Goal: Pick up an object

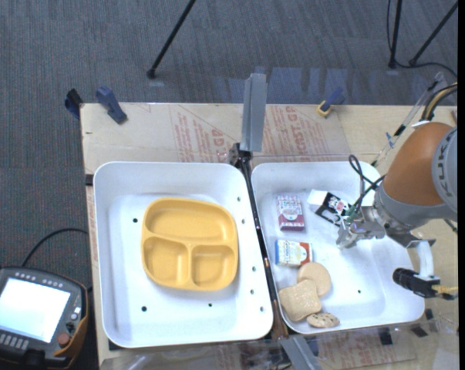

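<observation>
We take the right-hand shallow white plastic bin (pixel 386 299) as our landmark. Beside it, touching along the shared edge, sits the left-hand shallow white bin (pixel 116 199), which holds a yellow three-compartment plastic tray (pixel 190 243). The grey arm with its orange band (pixel 419 177) reaches over the landmark bin's right rim. Its two-finger gripper (pixel 349 236) hangs low over the bin's middle; we cannot tell whether it is apart or together, and we see nothing held. Just beyond the gripper, toward the bin's far side, lies a small black-and-white packet (pixel 330 206), tilted, nearly touching the tool. Toward the bin's left wall lies a small red-and-white carton (pixel 291 213), its long axis running near to far; nearer the front, a small blue-and-white carton (pixel 293 251) lies crosswise. In the front-left corner sit a round tan toy bread slice (pixel 315 277), a squarish tan toast piece (pixel 301 301) and a small chip cookie (pixel 322 320). We judge the packet the closest candidate; the cartons lie leftward of the tool.
</observation>
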`<state>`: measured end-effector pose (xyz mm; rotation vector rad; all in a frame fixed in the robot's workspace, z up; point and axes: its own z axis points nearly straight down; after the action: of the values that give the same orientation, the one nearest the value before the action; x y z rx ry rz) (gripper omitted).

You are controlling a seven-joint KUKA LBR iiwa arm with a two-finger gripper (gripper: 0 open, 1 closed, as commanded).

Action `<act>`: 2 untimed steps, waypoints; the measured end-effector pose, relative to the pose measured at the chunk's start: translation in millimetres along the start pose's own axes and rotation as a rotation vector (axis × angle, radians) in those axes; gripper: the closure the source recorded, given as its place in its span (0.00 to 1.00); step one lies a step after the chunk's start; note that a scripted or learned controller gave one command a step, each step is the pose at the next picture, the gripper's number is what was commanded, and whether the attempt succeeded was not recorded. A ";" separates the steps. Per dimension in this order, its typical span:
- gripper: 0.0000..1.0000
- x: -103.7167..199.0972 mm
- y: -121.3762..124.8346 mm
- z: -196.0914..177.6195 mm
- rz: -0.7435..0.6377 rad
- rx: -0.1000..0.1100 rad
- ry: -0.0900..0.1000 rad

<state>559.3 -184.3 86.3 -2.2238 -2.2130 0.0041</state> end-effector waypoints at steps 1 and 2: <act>1.00 55.9 60.5 -1.1 -0.012 -0.003 0.001; 1.00 105.2 79.1 -0.8 -0.010 -0.002 0.000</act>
<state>638.9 -79.5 86.9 -2.2140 -2.2247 0.0013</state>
